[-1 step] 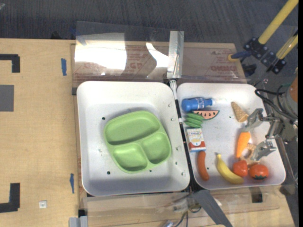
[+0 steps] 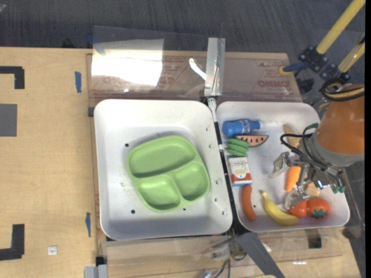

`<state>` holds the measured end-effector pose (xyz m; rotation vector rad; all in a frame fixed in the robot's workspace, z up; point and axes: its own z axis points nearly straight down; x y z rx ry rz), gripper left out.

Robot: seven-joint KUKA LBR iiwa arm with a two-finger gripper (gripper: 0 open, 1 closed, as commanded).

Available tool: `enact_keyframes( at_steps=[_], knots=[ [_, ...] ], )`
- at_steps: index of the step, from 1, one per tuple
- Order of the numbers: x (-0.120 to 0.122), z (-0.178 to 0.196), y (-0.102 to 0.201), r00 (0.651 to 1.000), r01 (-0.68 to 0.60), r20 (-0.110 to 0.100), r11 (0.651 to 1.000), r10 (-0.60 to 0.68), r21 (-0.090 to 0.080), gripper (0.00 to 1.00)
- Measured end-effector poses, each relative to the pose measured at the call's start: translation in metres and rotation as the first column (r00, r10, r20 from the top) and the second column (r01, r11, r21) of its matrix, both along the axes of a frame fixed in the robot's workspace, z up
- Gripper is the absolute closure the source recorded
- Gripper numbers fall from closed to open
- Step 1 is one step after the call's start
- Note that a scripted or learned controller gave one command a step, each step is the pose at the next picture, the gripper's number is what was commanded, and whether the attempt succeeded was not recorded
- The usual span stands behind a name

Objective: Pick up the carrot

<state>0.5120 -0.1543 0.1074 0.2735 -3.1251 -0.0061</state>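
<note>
Orange carrot: a small orange tapered plastic carrot (image 2: pixel 292 178) lies in the right white plastic bin (image 2: pixel 264 110), toward its right side, standing roughly near-to-far.
Gripper: the metal two-finger gripper (image 2: pixel 300 178) hangs low over the right bin, reaching in from the right under the orange band of the arm.
Fingers: metal parts sit on either side of the carrot, one at its left and one at its right; they look spread about the carrot's width, but whether they press on it I cannot tell.
Step in hand: judged as the grasp itself, with the gripper down at the carrot and not yet lifted.
Next move: closing firmly on the carrot, then rising straight up so it does not slip.
Neighbours: a red plastic tomato (image 2: pixel 313 208) and a yellow plastic banana (image 2: pixel 277 210) lie just near of the carrot, close enough to be nudged.
Left bin: holds a green divided plastic plate (image 2: pixel 168 171), well apart from the work.
</note>
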Motion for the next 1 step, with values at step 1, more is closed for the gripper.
enact_keyframes(
  at_steps=[1],
  knots=[
    [0.0049,0.0151,0.0004,1.0,-0.002,0.016,1.0,0.002,-0.004,1.0]
  ],
)
